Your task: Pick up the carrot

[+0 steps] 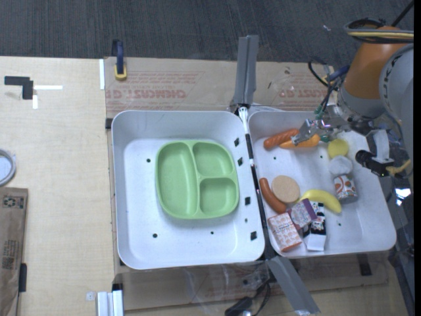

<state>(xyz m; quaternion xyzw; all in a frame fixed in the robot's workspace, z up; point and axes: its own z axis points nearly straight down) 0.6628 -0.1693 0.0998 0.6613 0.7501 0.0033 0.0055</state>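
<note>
The carrot point(284, 139), orange and elongated, lies at the back left of the right bin point(368, 239), pointing left towards the divider. My gripper point(308, 132) hangs low over the carrot's right end and looks to be touching it. The grey arm with its orange band point(368, 71) reaches in from the upper right.
Just right of the carrot sit a yellow lemon point(337, 148), a white lump point(340, 165) and a small can point(345, 187). A sausage point(271, 195), a round bun point(286, 188), a banana point(322, 199) and small cartons point(284, 231) fill the bin's front. The left bin holds a green divided plate point(197, 178).
</note>
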